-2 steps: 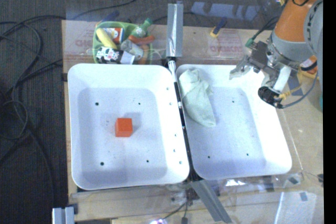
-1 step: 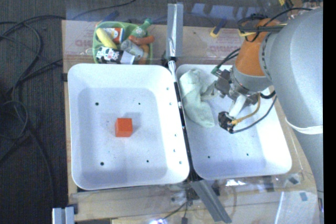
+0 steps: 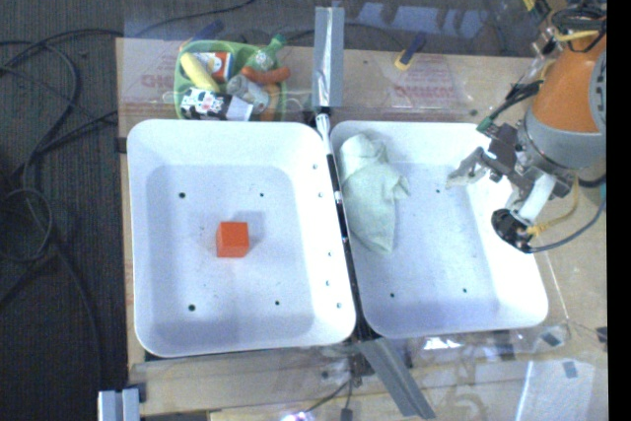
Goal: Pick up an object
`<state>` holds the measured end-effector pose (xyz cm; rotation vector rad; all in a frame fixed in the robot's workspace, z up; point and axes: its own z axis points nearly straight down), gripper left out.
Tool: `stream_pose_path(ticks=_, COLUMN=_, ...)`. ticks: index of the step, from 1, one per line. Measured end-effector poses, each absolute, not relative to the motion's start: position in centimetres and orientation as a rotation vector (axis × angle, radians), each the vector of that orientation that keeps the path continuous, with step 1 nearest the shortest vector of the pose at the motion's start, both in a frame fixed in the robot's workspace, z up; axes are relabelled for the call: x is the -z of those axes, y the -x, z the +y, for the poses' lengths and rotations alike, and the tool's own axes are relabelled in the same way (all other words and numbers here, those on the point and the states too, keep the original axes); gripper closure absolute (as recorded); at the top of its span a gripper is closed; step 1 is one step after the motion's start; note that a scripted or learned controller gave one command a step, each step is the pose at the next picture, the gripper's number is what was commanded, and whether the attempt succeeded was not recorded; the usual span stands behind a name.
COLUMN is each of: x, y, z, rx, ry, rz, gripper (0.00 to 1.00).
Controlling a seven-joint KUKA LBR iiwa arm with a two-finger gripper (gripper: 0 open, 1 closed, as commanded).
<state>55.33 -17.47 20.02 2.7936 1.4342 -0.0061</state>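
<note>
An orange cube lies near the middle of the left white bin. A pale crumpled cloth rests against the left wall of the right white bin. The grey arm with its orange band reaches in from the right. Its gripper hangs over the right bin's upper right part, well to the right of the cloth and apart from it. Nothing is visible in the gripper.
Behind the left bin stands a green basket of small toys. A metal post rises between the bins at the back. A yellow-tipped tool lies on the clear sheet behind the right bin. Cables trail over the floor on the left.
</note>
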Motion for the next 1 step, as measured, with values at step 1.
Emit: stream_pose_path(ticks=1, x=-10.6, y=-48.27, z=-18.31, rx=0.005, ry=-2.864, rz=1.304, gripper=0.0)
